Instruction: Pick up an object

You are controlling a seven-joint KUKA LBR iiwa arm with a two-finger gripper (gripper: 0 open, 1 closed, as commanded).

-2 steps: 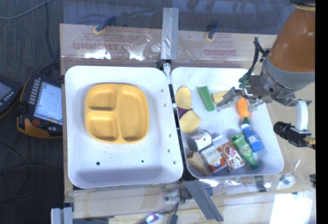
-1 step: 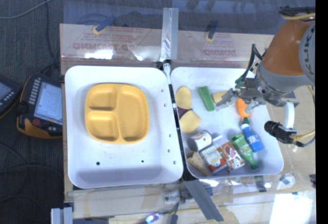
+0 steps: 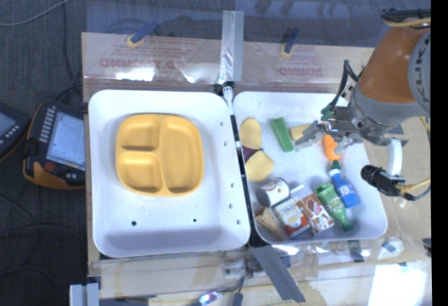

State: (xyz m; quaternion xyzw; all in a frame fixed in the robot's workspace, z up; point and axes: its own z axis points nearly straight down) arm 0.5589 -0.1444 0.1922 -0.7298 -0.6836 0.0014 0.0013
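Observation:
My gripper [image 3: 327, 141] hangs over the upper right part of the right bin [image 3: 374, 227]. Its fingers are spread apart, one grey finger [image 3: 308, 139] pointing left toward a pale yellow piece [image 3: 301, 131]. An orange carrot-like item [image 3: 330, 147] lies beneath the gap between the fingers, not clamped. Just below it stand a blue bottle [image 3: 344, 189] and a green bottle [image 3: 332, 202]. A green block [image 3: 282, 134] lies to the left of the gripper.
The right bin also holds two yellow fruit-like pieces [image 3: 250, 132] [image 3: 258, 165], a small can [image 3: 275, 192] and snack boxes [image 3: 302, 213]. The left bin [image 3: 105, 227] carries a yellow divided plate [image 3: 159, 154]. A teach pendant [image 3: 52, 147] lies off the bench, left.

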